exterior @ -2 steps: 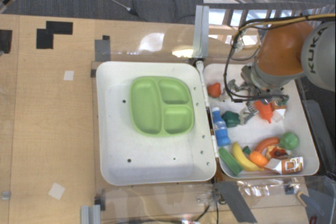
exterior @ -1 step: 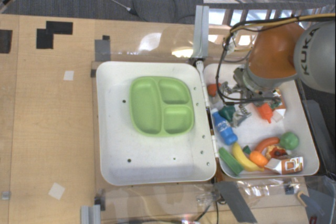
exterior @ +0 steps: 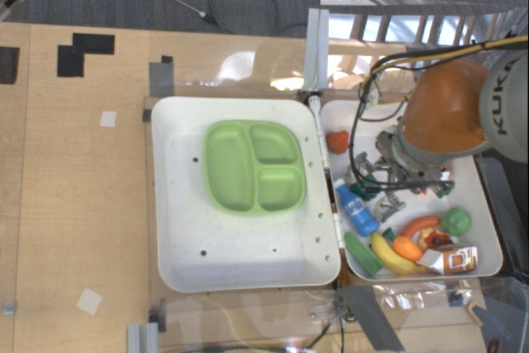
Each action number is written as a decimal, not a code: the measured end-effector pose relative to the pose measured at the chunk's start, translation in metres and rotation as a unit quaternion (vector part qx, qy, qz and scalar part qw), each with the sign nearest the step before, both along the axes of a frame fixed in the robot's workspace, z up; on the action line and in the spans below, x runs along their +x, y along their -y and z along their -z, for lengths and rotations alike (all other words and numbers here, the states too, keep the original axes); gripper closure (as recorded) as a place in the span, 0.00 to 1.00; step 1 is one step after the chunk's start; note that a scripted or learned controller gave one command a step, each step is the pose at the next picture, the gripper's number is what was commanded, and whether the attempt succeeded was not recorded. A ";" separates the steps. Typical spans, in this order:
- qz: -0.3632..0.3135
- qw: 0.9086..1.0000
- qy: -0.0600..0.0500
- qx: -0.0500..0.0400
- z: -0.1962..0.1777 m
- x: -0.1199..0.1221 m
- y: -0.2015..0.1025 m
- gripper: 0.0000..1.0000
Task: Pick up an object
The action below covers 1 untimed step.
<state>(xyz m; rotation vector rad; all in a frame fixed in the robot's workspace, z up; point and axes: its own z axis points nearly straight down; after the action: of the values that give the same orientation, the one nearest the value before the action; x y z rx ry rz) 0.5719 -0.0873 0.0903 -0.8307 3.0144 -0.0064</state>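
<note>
One green divided tray (exterior: 253, 166) is seen in the left bin (exterior: 178, 260), well left of the gripper (exterior: 388, 193). One blue bottle (exterior: 357, 212) lies just beside it, lower left; one banana (exterior: 390, 254), one carrot (exterior: 406, 248) below.

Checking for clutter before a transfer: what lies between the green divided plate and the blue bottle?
In the camera view, the two bins' adjoining white walls lie between the green divided plate and the blue bottle; no loose object sits there.
</note>
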 end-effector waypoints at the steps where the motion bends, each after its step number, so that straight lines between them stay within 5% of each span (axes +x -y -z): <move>1: -0.067 0.998 0.000 -0.002 0.001 0.035 0.042 0.00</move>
<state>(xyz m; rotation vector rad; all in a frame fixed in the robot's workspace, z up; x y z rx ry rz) 0.6065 -0.1295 0.0892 -1.0325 2.9523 -0.0097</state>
